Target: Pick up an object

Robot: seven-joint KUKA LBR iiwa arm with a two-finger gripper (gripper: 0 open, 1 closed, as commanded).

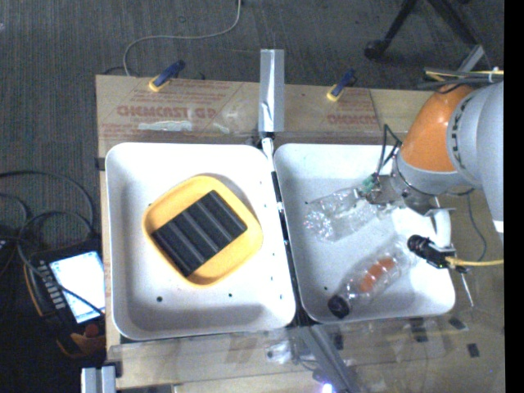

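Note:
A yellow pad with a black ribbed top [204, 228] lies in the left bin [131, 170]. In the right bin [319, 166] a crumpled clear plastic bottle [336, 213] lies near the middle. A second clear bottle [372, 278], with orange contents and a black cap, lies toward the front edge. My gripper [378, 188] hangs over the right bin at the right end of the crumpled bottle, close to it or touching it. The arm's orange band and wrist cover most of the gripper.
Behind the bins a brown board [188, 109] carries two blue and yellow clamps [166, 74] and an upright metal post [271, 84]. A black and yellow cable connector [427, 250] hangs over the right bin's right side. A tablet [74, 281] lies on the floor at left.

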